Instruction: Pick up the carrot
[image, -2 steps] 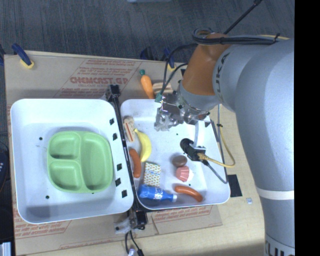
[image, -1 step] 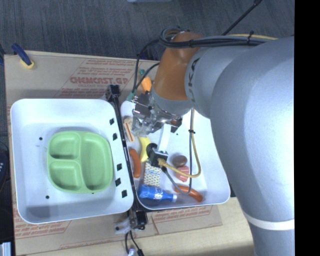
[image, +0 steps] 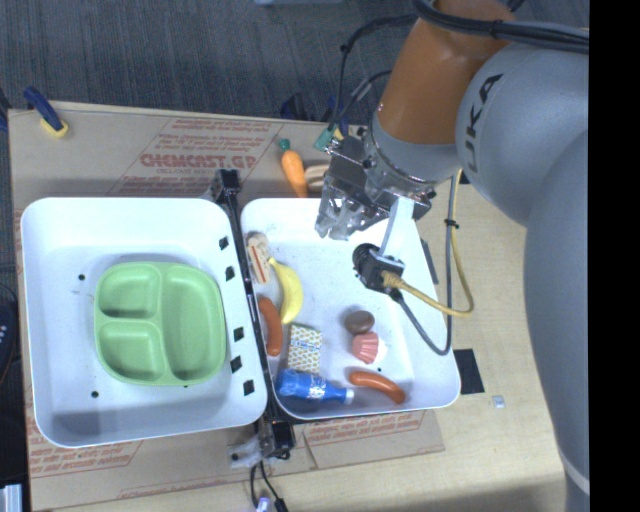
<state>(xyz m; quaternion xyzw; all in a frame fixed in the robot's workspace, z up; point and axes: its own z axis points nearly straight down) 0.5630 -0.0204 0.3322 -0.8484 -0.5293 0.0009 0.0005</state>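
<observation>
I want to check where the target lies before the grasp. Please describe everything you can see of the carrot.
The carrot is a small orange toy with a green top, plastic by its look. It lies outside the bins, on the cardboard just behind the right bin's back rim, green end pointing away from the bin. The gripper hangs to its right, over the bin, apart from it. Its lower end meets the rim line; contact cannot be told.

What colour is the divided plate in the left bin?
Light green; the divided plate shows clearly in the camera view from above.
</observation>
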